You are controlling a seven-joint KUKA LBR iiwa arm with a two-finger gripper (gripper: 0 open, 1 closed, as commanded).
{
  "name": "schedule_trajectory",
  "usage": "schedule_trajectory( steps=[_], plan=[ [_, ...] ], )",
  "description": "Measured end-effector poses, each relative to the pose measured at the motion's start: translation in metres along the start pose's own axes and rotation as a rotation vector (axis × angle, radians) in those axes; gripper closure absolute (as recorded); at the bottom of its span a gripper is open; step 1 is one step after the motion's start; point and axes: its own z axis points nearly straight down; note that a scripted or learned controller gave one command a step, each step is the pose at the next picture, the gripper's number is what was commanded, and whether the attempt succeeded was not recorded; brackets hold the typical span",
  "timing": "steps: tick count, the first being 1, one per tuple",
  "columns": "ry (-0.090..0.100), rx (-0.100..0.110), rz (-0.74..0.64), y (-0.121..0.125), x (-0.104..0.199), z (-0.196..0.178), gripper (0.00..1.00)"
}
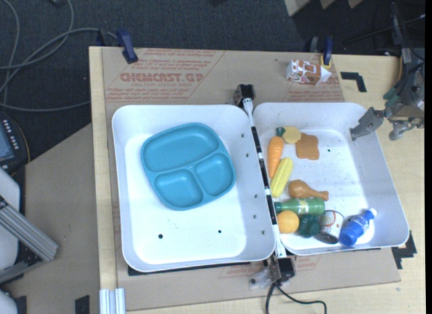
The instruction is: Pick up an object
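The right bin (378, 171) holds several toy items. An orange carrot (275, 154) and a yellow corn cob (281, 176) lie along its left wall. A brown flat piece (307, 146), a drumstick (307, 190), a green bottle (300, 206), an orange fruit (288, 221) and a blue bottle (354, 228) are spread through the rest. My gripper (374, 130) hangs over the bin's upper right corner, apart from all the items. Its fingers are spread and nothing is between them.
The left bin (135, 225) holds a blue divided plate (189, 165). A crumpled packet (309, 71) lies on the cardboard behind the right bin. Blue clamps (125, 46) grip the board's far edge. Cables run over the dark floor at the left.
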Motion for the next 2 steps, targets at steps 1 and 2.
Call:
schedule_trajectory(
  steps=[1,2],
  plan=[
    [0.003,0.004,-0.006,0.065,0.045,0.100,0.00],
    [0.001,0.001,-0.005,0.085,0.090,0.183,0.00]
  ],
)
